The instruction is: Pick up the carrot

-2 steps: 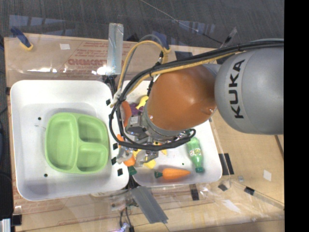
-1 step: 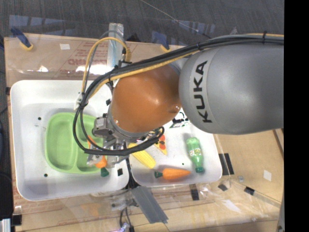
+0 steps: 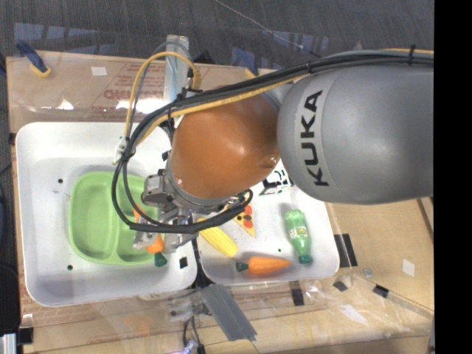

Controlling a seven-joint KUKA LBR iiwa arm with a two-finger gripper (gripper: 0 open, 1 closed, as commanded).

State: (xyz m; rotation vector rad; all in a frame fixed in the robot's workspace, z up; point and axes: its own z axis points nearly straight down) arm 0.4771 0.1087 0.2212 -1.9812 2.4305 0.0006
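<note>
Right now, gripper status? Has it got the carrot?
Gripper: cannot be told; it sits low over the green plate in the left bin.
Carrot: lying in the right bin, apart from the gripper, not held.

Orange carrot, lying flat, right bin's front

The carrot lies in the right bin beside a green bottle.

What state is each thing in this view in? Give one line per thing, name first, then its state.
Carrot: lying flat in the right bin, not gripped.
Corn cob: lying beside the carrot.
Green bottle: lying on its side.
Green plate: flat in the left bin.
Gripper: low over the plate's edge, something orange at its tip.
</note>
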